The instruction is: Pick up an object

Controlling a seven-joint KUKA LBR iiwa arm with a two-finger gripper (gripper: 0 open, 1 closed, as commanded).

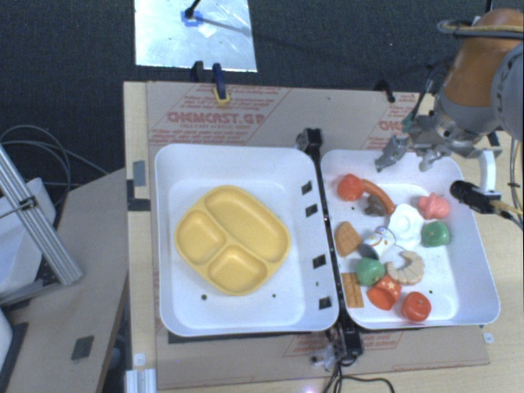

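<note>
My gripper (407, 157) hangs over the back edge of the right bin (471, 256), its two fingers spread apart with nothing between them. Below it in that bin lie several toy foods: a red-orange piece (350, 187), a sausage-like piece (378, 195), a pink piece (434, 205), a green piece (435, 234), a white piece (404, 219), a tan bread-like piece (347, 237), a shrimp-like piece (407, 266), another green piece (369, 270) and a red tomato (417, 306). The gripper touches none of them.
The left bin (176, 309) holds a yellow divided plate (232, 238). A black divider with clips (321, 219) runs between the bins. A black part (471, 196) juts over the right bin's right rim. A shiny sheet (195, 21) lies beyond the bench.
</note>
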